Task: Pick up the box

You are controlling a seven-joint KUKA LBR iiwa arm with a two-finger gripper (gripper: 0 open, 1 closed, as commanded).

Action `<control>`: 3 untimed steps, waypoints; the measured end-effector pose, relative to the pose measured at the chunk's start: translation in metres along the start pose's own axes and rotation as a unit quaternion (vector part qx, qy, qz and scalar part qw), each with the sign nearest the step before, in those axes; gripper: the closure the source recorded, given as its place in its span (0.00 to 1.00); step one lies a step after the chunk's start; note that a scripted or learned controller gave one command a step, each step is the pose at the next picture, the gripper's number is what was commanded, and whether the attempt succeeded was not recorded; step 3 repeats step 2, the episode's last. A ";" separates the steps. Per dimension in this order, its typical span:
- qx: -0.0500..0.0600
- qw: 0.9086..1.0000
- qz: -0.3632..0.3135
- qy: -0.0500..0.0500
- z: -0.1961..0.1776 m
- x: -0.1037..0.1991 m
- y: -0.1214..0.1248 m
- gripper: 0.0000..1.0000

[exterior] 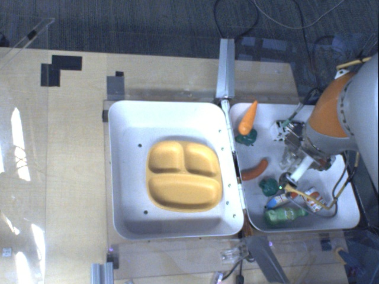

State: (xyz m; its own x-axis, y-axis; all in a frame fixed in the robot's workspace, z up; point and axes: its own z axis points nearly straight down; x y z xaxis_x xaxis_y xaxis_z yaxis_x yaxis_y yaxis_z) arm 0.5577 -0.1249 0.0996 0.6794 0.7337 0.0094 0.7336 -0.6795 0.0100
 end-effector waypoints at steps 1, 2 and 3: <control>0.000 1.000 0.000 0.000 0.000 0.000 0.000 0.00; 0.004 0.997 0.076 -0.005 -0.057 -0.044 0.041 0.00; 0.004 0.997 0.076 -0.005 -0.057 -0.044 0.041 0.00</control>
